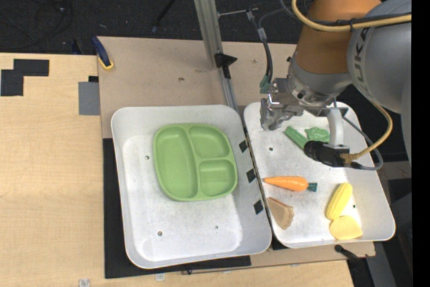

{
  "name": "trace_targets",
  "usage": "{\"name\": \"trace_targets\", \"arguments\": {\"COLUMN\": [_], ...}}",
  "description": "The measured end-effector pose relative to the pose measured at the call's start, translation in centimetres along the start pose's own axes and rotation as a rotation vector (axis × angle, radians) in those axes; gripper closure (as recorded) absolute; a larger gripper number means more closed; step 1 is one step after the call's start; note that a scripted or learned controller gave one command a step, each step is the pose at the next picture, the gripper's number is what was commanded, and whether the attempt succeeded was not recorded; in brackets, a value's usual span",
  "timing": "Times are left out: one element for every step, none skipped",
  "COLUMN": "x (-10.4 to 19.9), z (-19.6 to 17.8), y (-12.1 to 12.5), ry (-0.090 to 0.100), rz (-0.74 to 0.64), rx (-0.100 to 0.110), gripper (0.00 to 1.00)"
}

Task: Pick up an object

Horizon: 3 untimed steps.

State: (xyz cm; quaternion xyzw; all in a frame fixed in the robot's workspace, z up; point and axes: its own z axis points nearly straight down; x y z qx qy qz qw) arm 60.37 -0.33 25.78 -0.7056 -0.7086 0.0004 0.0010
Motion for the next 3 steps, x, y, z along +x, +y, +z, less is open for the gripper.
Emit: {"name": "trace_targets", "arguments": {"x": [4.3,9.7,9.5], "z": [0.0,1.8,1.7], "y": [0.7,1.9,1.9], "ry": [-0.001,-0.001,-0.002], "rz": [0.002,0.000,0.001], "rx": [0.000,0.000,0.000], "gripper": [1.00,1.00,0.00]}}
